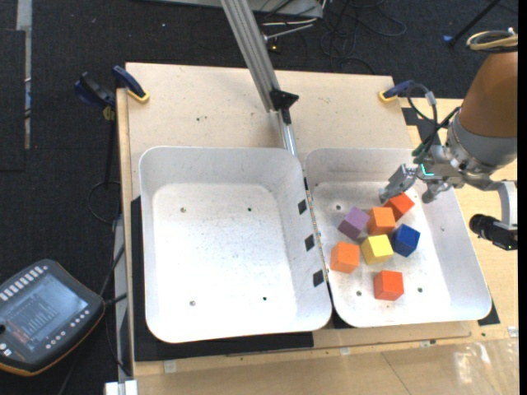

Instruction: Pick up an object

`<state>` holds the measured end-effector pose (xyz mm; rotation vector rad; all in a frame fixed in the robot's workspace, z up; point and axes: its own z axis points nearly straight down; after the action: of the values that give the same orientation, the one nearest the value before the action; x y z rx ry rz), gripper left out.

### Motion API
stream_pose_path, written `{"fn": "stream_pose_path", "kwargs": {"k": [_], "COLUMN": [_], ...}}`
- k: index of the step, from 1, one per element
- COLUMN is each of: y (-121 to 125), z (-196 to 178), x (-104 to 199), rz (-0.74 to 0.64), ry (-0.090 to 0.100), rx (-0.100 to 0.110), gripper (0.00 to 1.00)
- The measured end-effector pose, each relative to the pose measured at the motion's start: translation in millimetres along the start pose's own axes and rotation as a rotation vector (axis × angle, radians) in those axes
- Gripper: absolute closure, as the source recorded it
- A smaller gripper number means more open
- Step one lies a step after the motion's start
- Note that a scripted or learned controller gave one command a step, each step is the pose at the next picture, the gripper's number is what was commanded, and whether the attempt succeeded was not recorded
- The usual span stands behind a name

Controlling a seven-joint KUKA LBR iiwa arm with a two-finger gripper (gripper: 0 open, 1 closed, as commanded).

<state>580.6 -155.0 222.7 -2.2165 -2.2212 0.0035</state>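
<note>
Several small cubes lie bunched in the right bin (461, 299): purple (356, 221), orange (383, 219), yellow (378, 247), blue (406, 239), another orange (345, 257) and a red-orange one (389, 285) nearer the front. A tilted red-orange cube (401, 206) sits at the back of the bunch. My gripper (413, 189) hovers over the back of this bin, open, its fingers spread. The left finger (394, 185) is just above the tilted red-orange cube. I see nothing gripped between the fingers.
The left bin (165, 179) stands beside the right one, and their rims meet in the middle. A metal pole (251, 44) slants in from the back to the bins' junction. Clamps (132, 85) hold the board's back corners. A teach pendant (41, 311) lies at the front left.
</note>
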Motion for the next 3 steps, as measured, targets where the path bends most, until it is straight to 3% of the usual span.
{"fn": "stream_pose_path", "kwargs": {"k": [1,3], "y": [0.9,3.7], "z": [-2.5,85.8], "x": [-0.2,-4.8], "rz": [0.001,0.003], "ry": [-0.001,-0.001], "rx": [-0.004,0.000], "gripper": [0.00,0.00]}}
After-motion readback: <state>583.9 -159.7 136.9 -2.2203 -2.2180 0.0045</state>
